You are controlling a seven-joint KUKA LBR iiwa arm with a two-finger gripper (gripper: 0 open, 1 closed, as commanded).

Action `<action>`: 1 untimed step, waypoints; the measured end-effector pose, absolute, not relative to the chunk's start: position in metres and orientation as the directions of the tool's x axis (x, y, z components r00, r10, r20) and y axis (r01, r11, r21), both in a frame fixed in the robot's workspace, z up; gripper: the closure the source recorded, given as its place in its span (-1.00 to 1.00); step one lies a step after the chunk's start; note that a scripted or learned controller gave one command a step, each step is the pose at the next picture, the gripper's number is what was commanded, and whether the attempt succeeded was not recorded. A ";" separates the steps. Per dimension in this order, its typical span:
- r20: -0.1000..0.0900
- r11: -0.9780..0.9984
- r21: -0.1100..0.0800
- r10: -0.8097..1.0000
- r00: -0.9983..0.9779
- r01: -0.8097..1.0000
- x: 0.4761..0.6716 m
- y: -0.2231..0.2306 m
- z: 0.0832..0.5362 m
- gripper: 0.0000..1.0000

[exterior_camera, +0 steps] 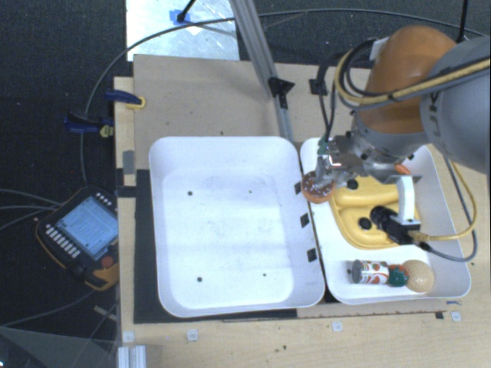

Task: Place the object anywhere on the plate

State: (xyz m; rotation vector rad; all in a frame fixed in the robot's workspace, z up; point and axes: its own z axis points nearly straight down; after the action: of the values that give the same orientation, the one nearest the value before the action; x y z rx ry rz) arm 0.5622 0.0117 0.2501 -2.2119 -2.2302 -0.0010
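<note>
Brown, round object [314, 188] sits at the left rim of the right bin [453, 282], just beside the yellow plate [367, 213]. Gripper [326, 171] is directly over it; finger spread and grasp: cannot tell. Placement on plate not yet done.

The arm [430, 90] hides part of the yellow plate [368, 217] — and runs off the right edge.

A teach pendant [79, 236] lies left of the bench; clamps [125, 98] (blue and yellow) grip its edge.
</note>
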 end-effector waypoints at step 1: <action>0.002 0.009 0.000 1.000 -0.009 1.000 0.555 0.061 0.234 1.00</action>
State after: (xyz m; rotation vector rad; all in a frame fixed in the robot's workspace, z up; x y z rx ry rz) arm 0.5547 0.0610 0.2343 -2.2097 -2.2307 -0.0019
